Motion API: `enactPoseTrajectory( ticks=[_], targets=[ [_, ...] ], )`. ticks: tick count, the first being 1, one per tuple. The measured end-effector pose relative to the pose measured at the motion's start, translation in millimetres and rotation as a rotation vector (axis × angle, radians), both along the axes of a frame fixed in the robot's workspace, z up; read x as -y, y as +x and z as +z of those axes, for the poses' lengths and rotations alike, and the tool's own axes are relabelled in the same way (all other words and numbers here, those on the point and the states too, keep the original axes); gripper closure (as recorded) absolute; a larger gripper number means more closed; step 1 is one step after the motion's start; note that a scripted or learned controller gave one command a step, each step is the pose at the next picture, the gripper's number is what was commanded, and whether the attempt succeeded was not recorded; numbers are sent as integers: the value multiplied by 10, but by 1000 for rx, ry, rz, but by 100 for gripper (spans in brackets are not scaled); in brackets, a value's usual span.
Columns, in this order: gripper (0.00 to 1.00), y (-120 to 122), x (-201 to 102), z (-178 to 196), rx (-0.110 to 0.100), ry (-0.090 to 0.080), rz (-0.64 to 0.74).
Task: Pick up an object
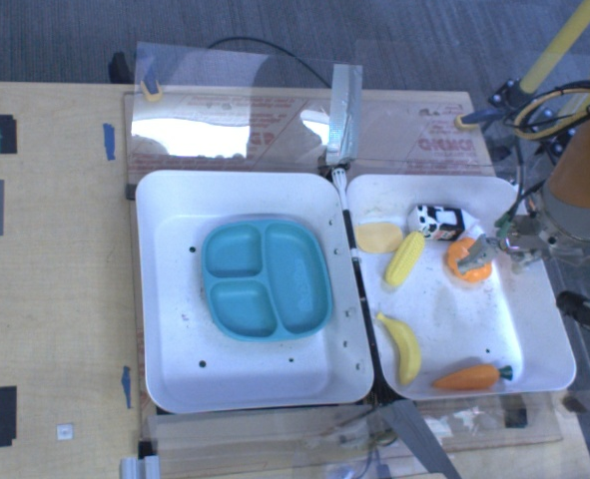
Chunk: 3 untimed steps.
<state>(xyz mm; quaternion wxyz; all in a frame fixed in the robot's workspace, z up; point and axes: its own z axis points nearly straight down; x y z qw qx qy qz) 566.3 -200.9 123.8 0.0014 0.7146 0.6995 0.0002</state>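
While reaching in from the right, gripper point(486, 247) hanging low over the right bin point(534, 317), touching the orange fruit point(467, 263) just left-below; jaw state impossible to tell. Sitting beyond: toy cow point(438, 222), corn point(405, 257).

A blue divided plate point(267, 277) lies in the left bin point(165, 297).
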Motion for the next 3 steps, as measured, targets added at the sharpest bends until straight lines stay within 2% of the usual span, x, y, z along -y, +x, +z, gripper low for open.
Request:
enactPoseTrajectory(
  ticks=[1,2,3],
  targets=[
    [0,467,-31,-365,4,9,-23],
    [100,472,-19,-256,8,4,-22],
    [100,957,-403,867,12,-1,82]
  ],
)
